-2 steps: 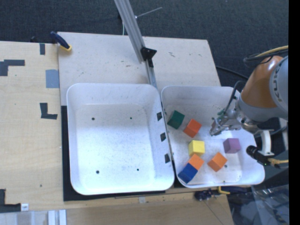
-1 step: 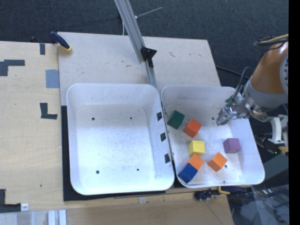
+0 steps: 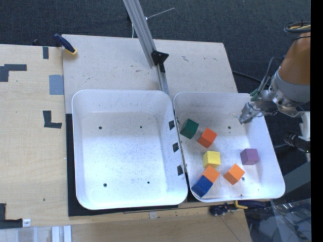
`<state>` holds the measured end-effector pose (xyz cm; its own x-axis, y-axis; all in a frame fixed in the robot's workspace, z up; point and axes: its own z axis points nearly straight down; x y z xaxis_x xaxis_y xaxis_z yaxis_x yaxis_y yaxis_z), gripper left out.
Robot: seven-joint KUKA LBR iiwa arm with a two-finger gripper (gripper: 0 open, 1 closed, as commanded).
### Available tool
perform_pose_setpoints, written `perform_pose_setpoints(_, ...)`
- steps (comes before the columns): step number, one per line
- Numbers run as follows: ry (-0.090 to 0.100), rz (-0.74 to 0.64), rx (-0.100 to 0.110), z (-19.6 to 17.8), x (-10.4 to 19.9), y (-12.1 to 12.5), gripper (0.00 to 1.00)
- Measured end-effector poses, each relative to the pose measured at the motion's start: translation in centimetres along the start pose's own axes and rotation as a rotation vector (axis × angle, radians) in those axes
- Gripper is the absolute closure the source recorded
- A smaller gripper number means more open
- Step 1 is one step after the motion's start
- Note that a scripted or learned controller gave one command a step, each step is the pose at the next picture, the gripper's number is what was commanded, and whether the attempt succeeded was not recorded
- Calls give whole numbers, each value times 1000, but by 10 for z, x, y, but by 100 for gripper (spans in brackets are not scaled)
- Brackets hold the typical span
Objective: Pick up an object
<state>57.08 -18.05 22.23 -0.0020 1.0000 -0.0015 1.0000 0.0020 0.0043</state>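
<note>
Under both white bins (image 3: 81, 115), a scuffed wooden bench (image 3: 111, 59).

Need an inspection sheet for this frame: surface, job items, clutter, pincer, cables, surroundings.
Surface: wooden bench bearing left bin and right bin, side by side.
Job's things: all in the right bin: green block, orange block, yellow block, purple block, two more orange blocks, blue block.
Clutter: blue-and-yellow tool on the bench's far left corner.
Grippers: pincer over the right bin's far right corner, nothing between its fingers.
Cables: wires near the wrist.
Surroundings: dark carpet; metal pole.
</note>
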Motion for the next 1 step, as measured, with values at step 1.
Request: perform_pose_setpoints(1,1,0,3,-18,0,1,100)
